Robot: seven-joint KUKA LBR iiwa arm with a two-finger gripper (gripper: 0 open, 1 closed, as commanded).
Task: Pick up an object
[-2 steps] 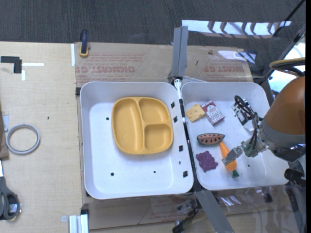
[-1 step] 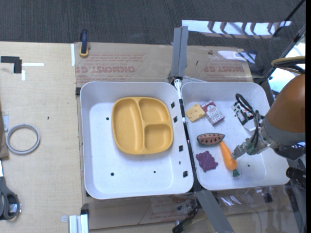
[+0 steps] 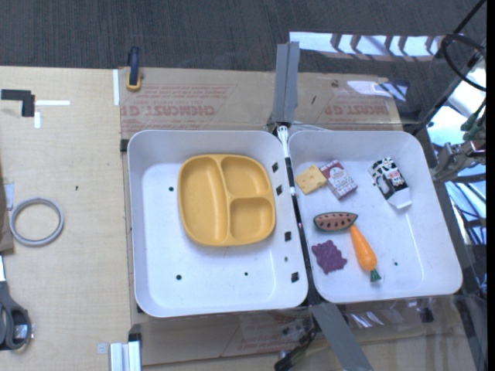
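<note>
Candidates for the pick all lie in the right shallow white plastic bin (image 3: pixel 433 215). I log them by clock position around the bin's centre:

- 10 o'clock: yellow toy cheese wedge (image 3: pixel 311 179), touching a small red-and-white box (image 3: pixel 338 179) on its 3 o'clock side.
- 1 o'clock: black-and-white cow-patterned toy milk carton (image 3: pixel 389 182), lying tilted, well apart from the others.
- 8 o'clock: brown-red watermelon-like slice with dark seeds (image 3: pixel 335 221).
- 6 to 7 o'clock: orange toy carrot with a green tip (image 3: pixel 363 251), and beside it at its 9 o'clock a purple toy grape bunch (image 3: pixel 329 256).

The left shallow white plastic bin (image 3: pixel 147 230) holds a yellow three-compartment plastic plate (image 3: pixel 227 199), just above centre.

A grey ring (image 3: pixel 35 221) sits on the bench at the frame's 9 o'clock.

Jaw opening: I cannot tell.
</note>
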